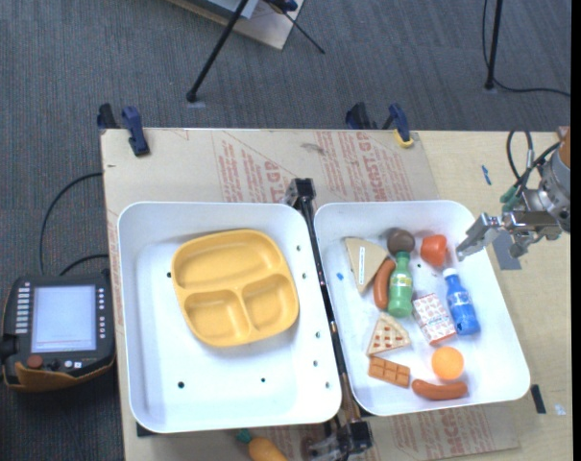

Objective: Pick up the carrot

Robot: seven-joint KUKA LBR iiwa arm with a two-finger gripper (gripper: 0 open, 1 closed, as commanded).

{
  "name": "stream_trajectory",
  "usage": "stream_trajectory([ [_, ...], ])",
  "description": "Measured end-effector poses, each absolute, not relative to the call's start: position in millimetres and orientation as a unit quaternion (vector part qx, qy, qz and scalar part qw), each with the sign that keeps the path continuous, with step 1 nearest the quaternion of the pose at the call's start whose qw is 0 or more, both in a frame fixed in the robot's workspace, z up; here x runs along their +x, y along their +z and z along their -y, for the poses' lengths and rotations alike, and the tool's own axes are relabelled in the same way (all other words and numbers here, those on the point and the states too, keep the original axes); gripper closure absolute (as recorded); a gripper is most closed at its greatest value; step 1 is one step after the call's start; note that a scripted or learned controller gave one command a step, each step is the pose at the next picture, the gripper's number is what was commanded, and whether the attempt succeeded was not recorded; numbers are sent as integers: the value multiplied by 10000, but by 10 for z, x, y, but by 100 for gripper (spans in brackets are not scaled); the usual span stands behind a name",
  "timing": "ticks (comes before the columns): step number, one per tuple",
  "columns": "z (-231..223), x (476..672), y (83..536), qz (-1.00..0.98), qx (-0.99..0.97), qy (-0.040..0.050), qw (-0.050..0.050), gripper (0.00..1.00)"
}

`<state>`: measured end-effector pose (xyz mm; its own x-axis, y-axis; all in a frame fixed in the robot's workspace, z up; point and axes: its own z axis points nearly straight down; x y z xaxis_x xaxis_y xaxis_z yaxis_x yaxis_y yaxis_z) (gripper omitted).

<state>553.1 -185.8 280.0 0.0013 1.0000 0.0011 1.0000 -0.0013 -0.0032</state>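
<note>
An orange carrot [262, 448] with a pale green end lies on the cardboard bench below the front edge of the left bin, outside both bins. My gripper [491, 241] hovers at the far right rim of the right bin [517, 353], far from the carrot. It stands open with nothing between its fingers [472, 234]. The red tomato [434, 249] and the blue bottle [461, 303] are the items nearest to it.
The right bin also holds a green bottle [400, 285], an orange-red sausage-like piece [382, 283], a sandwich wedge [363, 256], a pizza slice [388, 335], an orange ball [447, 362] and a sausage [440, 389]. A yellow divided plate [235, 286] sits in the left bin [146, 373].
</note>
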Motion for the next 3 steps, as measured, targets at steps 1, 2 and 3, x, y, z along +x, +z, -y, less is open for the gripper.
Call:
stream_trajectory([
  [1, 1830, 4844, 1574, 7195, -6945, 35, 96, 0],
  [2, 1679, 4798, 918, 8519, -5237, -22, -46, 0],
  [3, 1714, 4812, 1032, 8480, -5300, -32, -77, 100],
])
